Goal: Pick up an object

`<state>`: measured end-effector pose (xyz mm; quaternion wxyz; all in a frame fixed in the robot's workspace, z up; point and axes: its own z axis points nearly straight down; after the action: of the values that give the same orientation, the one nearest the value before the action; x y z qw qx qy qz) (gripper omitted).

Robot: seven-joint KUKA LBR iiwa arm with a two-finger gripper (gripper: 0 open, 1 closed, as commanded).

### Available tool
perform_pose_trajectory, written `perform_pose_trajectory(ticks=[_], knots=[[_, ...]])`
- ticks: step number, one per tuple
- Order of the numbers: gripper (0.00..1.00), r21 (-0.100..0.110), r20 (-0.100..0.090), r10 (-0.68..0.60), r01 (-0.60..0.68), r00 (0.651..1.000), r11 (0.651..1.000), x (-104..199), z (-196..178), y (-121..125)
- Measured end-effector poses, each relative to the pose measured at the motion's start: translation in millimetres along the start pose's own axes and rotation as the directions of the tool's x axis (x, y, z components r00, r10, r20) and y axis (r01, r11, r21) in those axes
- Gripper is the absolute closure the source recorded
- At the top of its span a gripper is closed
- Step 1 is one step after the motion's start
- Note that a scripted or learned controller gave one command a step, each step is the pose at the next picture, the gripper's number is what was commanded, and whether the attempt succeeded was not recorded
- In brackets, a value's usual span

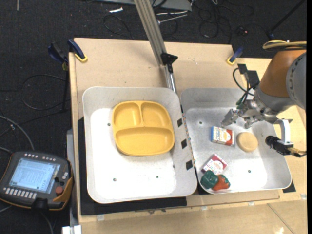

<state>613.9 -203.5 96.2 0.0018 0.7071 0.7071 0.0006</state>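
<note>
— Where are the jaws?
— The gripper hangs over the right bin, its fingers spread apart with nothing between them, just above a small carton.
— What else lies in that bin?
— A tan round piece beside the carton; nearer the front, a pink packet, a green piece and a red piece. A yellow divided plate sits in the left bin.

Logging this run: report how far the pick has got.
Done: the grey arm's claw is over the right white bin. In hand: it hangs just above the small white-and-red carton, nothing between its fingers. Left: grasp and lift; the round tan puck also lies untouched.
</note>
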Motion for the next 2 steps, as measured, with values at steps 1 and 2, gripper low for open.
perform_pose_trajectory(ticks=[1,2], knots=[[1.00,0.001,0.000,-0.001,0.001,1.000,1.000,0,-10,0],[1.00,-0.002,0.000,0.001,-0.001,1.000,1.000,-4,-55,-4]])
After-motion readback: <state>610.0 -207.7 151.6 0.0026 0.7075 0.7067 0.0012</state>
